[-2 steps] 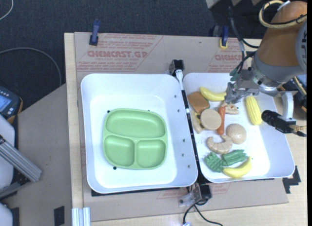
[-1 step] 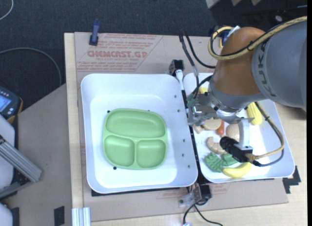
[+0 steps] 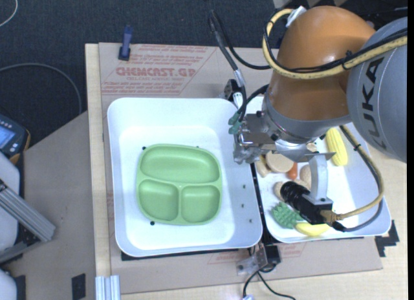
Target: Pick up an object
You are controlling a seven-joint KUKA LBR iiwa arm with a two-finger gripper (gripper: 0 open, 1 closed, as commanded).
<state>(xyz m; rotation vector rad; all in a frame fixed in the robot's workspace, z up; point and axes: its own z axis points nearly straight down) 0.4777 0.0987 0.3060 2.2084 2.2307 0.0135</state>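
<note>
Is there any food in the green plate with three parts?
Empty. All three sections of the green divided plastic plate show bare green; it lies in a shallow white bin.

Far up-left of gripper: blue clip at edge of brown board, red lettering just beside. Beyond: dark carpet. Far left: black device, blue screen.

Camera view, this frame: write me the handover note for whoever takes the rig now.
Pincer: over the right bin, near its left wall; whether it holds anything cannot be told.
Things: green divided plate lies flat in the left bin; yellow corn, a green piece and tan discs lie in the right bin.
Done: nothing seen lifted.
Left: grasp one object and raise it.
</note>
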